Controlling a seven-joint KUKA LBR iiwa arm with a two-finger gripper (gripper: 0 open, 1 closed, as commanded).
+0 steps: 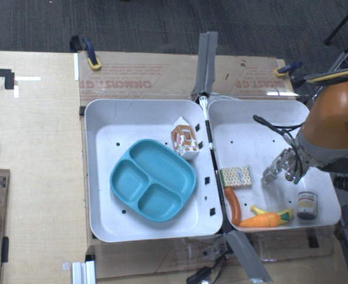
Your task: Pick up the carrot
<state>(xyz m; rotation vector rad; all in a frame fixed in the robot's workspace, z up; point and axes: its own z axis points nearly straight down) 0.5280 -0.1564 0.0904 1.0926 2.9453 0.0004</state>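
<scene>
While you read these lines, keep the task's thing in mind: the carrot is not yet lifted.

Carrot: the orange plastic carrot with a green leafy tip (261,219) lies flat along the near wall of the right-hand shallow white bin (322,218), tip pointing right. You will find it hemmed in, which looks like the result of loose things gathering against that wall.

Neighbours: a red sausage-shaped toy (232,205) runs up from the carrot's blunt left end, touching or nearly so. A small yellow banana-like piece (263,211) sits just behind it. A small dark-lidded labelled jar (306,206) stands upright just right of the leafy tip. A small yellow-green patterned box (236,176) lies flat further up the bin.

Gripper: the metal two-finger gripper (279,169) hangs over the middle of the right bin, above and right of the carrot and apart from it. You can see nothing between its fingers; they look parted a little, but how far I cannot tell from this slant.

Arm: the grey arm with the orange band (335,114) reaches in from the right, so its bulk stays off the carrot.

Left bin: the left-hand shallow white bin (97,158) holds a blue three-compartment plastic tray (153,179) and a small orange-and-white carton (184,139) leaning by the divider. Neither matters to your pick.

Judgement: you are at the approach. The close wall and neighbours leave little room, so closing across the carrot's narrow width seems safest.
</scene>
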